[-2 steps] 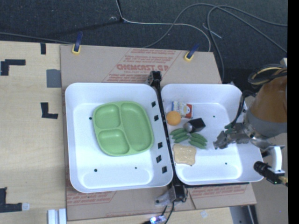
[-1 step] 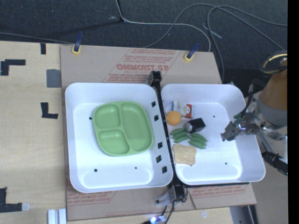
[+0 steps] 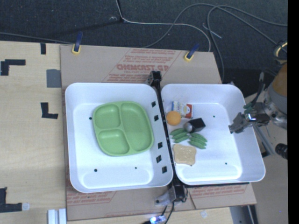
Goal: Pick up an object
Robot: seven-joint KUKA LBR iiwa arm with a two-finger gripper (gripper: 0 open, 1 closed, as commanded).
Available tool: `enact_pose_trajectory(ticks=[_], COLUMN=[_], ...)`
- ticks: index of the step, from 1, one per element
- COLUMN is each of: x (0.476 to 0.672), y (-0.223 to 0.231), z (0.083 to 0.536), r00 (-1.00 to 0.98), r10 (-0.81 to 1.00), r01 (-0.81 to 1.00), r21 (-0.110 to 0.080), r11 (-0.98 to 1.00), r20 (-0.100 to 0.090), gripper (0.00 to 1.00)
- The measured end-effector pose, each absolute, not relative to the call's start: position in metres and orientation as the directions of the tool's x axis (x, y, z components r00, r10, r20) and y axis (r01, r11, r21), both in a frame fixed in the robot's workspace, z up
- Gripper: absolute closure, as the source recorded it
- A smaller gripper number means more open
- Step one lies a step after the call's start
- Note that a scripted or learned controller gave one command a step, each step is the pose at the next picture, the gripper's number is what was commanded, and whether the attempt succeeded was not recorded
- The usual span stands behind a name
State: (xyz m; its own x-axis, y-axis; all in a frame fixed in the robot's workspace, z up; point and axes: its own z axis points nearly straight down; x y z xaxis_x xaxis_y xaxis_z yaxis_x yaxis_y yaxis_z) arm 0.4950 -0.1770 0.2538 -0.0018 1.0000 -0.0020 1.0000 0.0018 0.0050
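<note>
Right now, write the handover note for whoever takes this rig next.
Hand: at the right bin's right wall, nothing visibly in it.
Items: orange ball, green pea pods, bread slice, small black piece and a red-and-white packet, clustered at that bin's left side.
Left bin: green divided plate.
Done: no pick yet.
Left: reach the cluster and grasp one item.
</note>
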Motion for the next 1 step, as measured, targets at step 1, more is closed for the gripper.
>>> enact_pose_trajectory(ticks=[1], x=[0.5111], y=[-0.1199], z=[0.2562], r00=[-0.007], r10=[1.000], r01=[1.000], r21=[0.000], r11=[0.007], r20=[0.002], gripper=[1.00])
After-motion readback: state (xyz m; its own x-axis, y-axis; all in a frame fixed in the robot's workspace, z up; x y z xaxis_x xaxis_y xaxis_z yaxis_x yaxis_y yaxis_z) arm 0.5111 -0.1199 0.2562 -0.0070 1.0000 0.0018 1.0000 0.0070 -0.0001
